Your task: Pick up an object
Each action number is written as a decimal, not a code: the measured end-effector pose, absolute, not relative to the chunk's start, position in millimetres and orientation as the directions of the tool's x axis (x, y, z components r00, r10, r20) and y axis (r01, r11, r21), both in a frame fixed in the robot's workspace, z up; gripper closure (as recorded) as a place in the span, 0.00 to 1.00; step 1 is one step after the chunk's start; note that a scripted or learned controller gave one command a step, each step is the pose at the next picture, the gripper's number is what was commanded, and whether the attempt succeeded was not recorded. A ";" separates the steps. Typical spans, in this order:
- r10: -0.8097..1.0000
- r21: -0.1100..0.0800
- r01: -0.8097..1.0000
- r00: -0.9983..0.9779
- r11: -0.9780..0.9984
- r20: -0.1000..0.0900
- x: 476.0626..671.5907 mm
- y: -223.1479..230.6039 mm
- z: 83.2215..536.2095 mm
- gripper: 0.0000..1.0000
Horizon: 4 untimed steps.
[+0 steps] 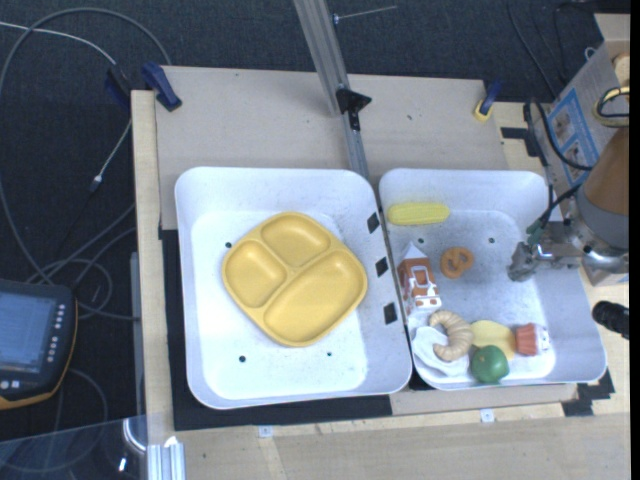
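Note:
The right bin (470, 183) holds a yellow corn cob (418, 213) at its back. An orange round piece (457, 261) lies near the middle and a red-and-white carton (418, 281) by the left wall. At the front, a tan pastry (451, 332), a yellow fruit (491, 333), a green ball (489, 364) and a small red-orange item (528, 339) are grouped on a white dish (432, 363). My gripper (523, 262) hangs over the right side of this bin, right of the orange piece, with nothing seen in it.
The left bin (200, 203) carries a yellow divided plate (293, 278). A metal post (330, 58) slants down to the gap between the bins. Cables and a tablet (30, 343) lie off the bench at left. Blue clamps (160, 86) sit at the back corners.

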<state>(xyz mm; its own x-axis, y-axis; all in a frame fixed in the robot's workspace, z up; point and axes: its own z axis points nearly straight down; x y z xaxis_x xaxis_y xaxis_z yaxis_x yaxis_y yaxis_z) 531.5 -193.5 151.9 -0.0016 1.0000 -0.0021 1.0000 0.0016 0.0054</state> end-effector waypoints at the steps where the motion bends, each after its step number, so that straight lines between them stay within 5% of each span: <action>1: 1.000 0.008 1.000 -0.003 0.003 -0.003 541.7 -192.4 212.4 1.00; 2: 1.000 0.002 1.000 -0.001 0.001 -0.002 542.3 -192.4 207.2 1.00; 4: 1.000 0.004 1.000 -0.008 0.008 0.002 555.8 -85.9 235.6 1.00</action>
